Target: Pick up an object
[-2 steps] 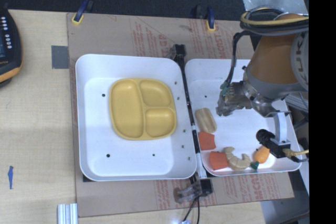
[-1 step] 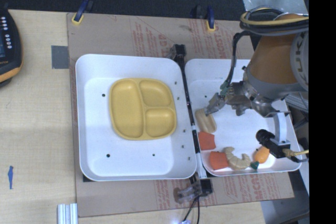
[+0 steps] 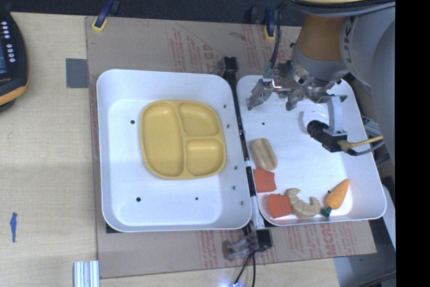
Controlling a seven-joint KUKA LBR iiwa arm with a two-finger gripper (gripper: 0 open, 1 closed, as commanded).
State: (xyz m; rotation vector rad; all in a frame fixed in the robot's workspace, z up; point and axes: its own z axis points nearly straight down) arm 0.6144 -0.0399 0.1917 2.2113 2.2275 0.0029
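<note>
The right bin (image 3: 356, 144) holds several toy foods along its near side. A tan bread roll (image 3: 263, 153) lies by the left wall, with a red block (image 3: 265, 180) just below it. A second red block (image 3: 279, 205), a curved beige piece (image 3: 304, 203) and an orange carrot (image 3: 337, 193) line the front edge. My gripper (image 3: 275, 99) hangs over the far left part of this bin, open, its two grey fingers spread with nothing between them. It is well above the bread roll in the view and apart from all the foods.
The left bin (image 3: 121, 178) holds a yellow divided plate (image 3: 182, 138) in its middle. A black cable end (image 3: 326, 134) and a yellow hose trail from the arm over the right bin. A black-and-orange pendant (image 3: 10, 57) lies at the bench's far left.
</note>
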